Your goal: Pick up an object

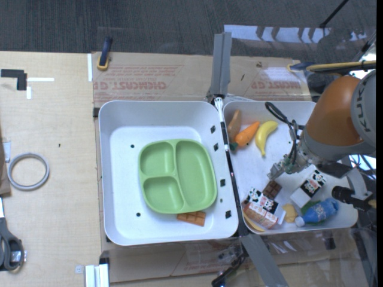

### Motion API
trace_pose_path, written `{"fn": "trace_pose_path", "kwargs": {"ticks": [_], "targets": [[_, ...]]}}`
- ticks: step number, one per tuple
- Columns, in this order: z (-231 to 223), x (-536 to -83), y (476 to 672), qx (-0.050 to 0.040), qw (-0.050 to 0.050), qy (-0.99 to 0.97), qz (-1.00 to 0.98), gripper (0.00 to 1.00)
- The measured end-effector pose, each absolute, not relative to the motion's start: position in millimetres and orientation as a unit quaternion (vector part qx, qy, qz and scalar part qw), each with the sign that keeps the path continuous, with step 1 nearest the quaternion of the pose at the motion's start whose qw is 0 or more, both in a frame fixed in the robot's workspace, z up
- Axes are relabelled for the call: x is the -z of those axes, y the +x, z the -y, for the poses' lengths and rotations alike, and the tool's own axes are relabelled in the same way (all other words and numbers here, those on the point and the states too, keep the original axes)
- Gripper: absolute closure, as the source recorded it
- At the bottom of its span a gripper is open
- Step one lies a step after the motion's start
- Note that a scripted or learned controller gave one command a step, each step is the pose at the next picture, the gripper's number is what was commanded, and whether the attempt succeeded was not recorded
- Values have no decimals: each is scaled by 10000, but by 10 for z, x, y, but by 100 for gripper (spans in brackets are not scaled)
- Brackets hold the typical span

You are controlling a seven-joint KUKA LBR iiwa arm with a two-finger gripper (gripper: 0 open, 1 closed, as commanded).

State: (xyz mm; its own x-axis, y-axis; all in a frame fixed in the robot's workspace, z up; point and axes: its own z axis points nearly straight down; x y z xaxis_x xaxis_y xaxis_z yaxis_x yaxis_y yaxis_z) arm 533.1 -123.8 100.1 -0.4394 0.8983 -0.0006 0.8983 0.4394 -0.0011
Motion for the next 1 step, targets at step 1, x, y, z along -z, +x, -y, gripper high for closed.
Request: {"fn": "trace_pose_path", "kwargs": {"ticks": [1], "targets": [[1237, -1001, 5331, -7, 1, -5294, 8484, 0]]}}
